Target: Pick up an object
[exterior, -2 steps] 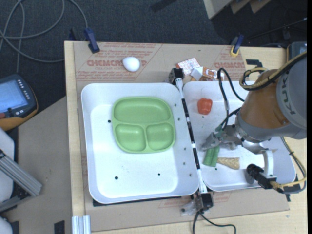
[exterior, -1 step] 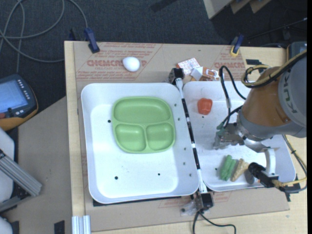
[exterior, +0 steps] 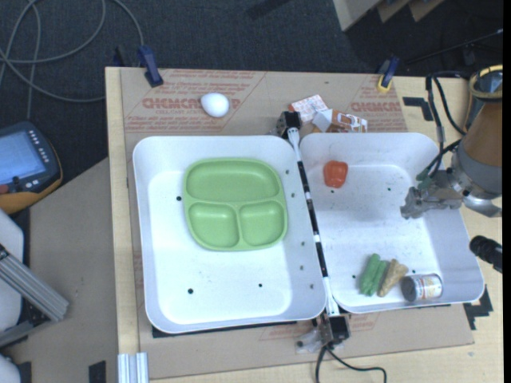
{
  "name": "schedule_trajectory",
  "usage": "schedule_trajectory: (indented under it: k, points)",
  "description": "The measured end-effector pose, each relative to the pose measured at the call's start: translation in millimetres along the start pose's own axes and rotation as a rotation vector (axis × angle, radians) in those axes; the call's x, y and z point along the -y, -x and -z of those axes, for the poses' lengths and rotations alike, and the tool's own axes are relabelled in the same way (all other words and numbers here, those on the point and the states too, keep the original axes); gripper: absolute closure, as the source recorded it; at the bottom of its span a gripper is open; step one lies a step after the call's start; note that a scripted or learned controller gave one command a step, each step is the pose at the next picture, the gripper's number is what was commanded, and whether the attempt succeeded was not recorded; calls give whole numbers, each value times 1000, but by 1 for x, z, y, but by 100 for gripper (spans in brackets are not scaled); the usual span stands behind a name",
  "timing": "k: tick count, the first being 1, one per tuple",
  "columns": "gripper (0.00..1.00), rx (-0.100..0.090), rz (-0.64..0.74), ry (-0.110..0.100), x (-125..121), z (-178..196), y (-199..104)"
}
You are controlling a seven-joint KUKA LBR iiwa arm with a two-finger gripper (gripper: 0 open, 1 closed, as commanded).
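In the right bin (exterior: pixel 447 246) lie an orange-red pepper-like object (exterior: pixel 335 174) near the back left, a green vegetable piece (exterior: pixel 370 274) with a tan piece (exterior: pixel 391 276) beside it, and a small silver can (exterior: pixel 422 287) at the front right. My gripper (exterior: pixel 417 200) hangs low over the right side of this bin, well right of the orange object and behind the can. Nothing shows between its fingers.
The left bin (exterior: pixel 160 278) holds a green three-compartment plate (exterior: pixel 235 203). A white egg-shaped object (exterior: pixel 214 104) and some small wrappers (exterior: pixel 323 115) lie on the bench behind the bins. Blue clamps (exterior: pixel 148 65) sit at the back edge.
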State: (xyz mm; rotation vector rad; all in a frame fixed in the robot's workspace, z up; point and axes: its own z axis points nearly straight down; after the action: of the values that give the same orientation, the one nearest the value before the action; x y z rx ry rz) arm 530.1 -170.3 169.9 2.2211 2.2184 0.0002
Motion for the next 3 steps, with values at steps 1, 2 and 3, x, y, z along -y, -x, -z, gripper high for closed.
schedule_trajectory:
  k: [1,2,3]
  points:
    - [0,-1,1,-1,0,0,-1]
    - [0,0,2,0,-59,8,-19]
    - [0,-2,2,-2,-84,-85,-59]
